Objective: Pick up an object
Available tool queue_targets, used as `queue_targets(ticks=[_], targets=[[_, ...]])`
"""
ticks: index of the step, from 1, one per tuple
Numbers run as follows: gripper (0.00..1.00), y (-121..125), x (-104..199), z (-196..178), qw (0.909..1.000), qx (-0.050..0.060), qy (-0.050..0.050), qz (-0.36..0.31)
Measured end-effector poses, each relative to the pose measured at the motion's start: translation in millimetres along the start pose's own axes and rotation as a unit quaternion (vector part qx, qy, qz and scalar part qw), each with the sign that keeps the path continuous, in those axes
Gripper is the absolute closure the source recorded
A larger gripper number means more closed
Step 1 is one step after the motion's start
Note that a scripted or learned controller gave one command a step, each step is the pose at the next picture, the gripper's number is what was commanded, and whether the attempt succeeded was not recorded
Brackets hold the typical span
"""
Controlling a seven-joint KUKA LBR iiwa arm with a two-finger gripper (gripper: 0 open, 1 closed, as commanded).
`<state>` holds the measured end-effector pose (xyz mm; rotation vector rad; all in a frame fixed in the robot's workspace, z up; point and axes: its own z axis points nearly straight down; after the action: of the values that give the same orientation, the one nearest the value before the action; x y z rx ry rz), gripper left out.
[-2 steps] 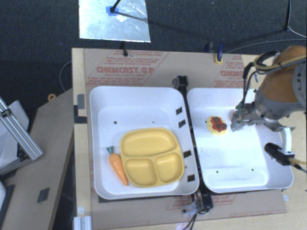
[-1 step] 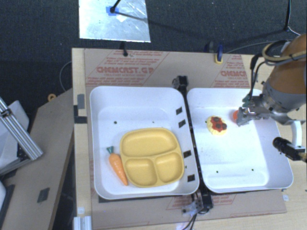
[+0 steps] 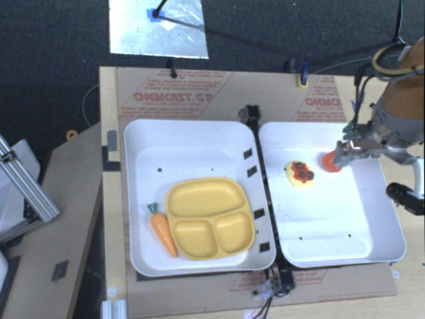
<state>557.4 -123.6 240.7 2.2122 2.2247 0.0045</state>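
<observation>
My gripper [image 3: 346, 153] hangs over the far right part of the right bin [image 3: 332, 244]. A small red-orange object [image 3: 330, 161] lies right under it, partly covered by the gripper body. A little to the left lies a yellow toy piece with red and dark spots [image 3: 300, 173]. In the left bin [image 3: 192, 138] a yellow divided plate [image 3: 210, 216] sits near the front. An orange toy carrot [image 3: 161, 230] rests against the plate's left side.
The grey arm with its orange band [image 3: 402, 98] comes in from the right over the right bin's far corner. A black divider [image 3: 260, 178] runs between the two bins. A shiny metal sheet [image 3: 158, 18] lies on the dark floor behind the bench.
</observation>
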Motion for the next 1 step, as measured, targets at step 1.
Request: queue_targets(ticks=[1], targets=[[1.00,-5.0,53.5,-6.0,1.0000,0.001,0.001,-0.002]])
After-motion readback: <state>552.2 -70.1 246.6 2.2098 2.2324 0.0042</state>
